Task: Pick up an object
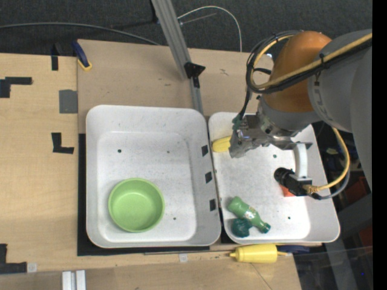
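My gripper (237, 144) is low over the upper left of the right bin (302, 222). A yellow object (220, 144) pokes out from its left side, close to the bin's left wall, and its right end is hidden under the gripper. Whether it is held cannot be seen. A green bottle (248, 213) lies tilted near the bin's front, with a small teal piece (240, 226) touching it. A bit of red-orange (291, 190) shows in the bin to the right.
The left bin (121, 125) holds a light green bowl (136, 205) at its front left. A yellow bottle-like object (257, 254) lies on the bench just past the right bin's front rim. A slanted grey pole (175, 32) stands behind the bins.
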Available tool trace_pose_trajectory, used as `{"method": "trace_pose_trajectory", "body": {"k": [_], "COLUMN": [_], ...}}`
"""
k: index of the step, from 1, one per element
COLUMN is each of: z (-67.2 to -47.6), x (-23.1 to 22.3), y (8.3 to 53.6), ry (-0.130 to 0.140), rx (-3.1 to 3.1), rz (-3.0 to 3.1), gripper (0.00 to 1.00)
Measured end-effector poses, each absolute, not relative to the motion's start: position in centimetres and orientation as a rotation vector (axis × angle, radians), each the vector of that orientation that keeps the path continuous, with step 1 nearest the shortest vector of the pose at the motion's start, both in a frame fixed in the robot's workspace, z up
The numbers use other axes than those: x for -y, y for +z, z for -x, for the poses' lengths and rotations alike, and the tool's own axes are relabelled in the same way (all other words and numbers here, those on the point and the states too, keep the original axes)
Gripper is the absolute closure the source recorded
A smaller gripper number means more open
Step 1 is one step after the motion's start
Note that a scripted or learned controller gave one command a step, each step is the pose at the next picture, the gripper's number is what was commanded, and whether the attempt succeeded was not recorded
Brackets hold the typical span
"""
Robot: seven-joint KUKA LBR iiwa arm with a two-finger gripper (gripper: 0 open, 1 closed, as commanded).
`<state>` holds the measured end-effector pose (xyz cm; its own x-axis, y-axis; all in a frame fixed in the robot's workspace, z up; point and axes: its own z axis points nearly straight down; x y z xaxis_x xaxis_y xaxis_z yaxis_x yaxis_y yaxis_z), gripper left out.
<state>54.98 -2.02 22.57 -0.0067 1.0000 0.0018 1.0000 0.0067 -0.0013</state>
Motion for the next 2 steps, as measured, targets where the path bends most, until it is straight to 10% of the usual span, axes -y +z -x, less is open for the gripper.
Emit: {"method": "trace_pose_trajectory", "body": {"k": [2], "z": [-55.9], "x": [-9.6], "y": [23.8], "ry": [-0.001], "rx": [2.229], "rz": [2.211], "gripper": [1.00]}}
